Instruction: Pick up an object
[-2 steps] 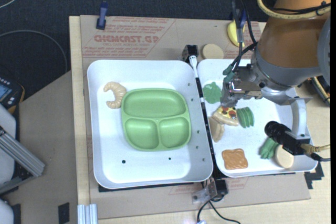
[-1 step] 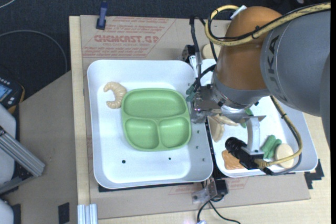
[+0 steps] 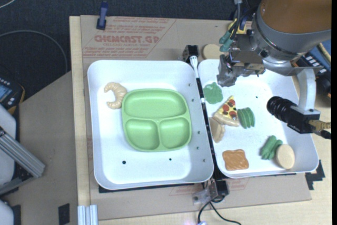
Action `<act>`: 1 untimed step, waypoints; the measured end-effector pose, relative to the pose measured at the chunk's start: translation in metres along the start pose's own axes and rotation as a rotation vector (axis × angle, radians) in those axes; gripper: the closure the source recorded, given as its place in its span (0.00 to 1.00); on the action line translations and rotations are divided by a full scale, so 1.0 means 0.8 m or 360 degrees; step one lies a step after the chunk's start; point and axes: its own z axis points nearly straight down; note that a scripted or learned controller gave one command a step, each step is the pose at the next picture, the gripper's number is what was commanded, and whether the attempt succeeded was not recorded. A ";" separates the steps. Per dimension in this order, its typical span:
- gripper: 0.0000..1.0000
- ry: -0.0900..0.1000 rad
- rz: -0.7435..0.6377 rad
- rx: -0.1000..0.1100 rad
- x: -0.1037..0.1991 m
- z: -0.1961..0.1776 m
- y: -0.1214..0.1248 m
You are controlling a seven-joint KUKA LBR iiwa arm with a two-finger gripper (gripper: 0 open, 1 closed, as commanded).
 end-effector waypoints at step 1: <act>1.00 -0.0006 0.0012 0.0035 -0.075 0.094 -0.004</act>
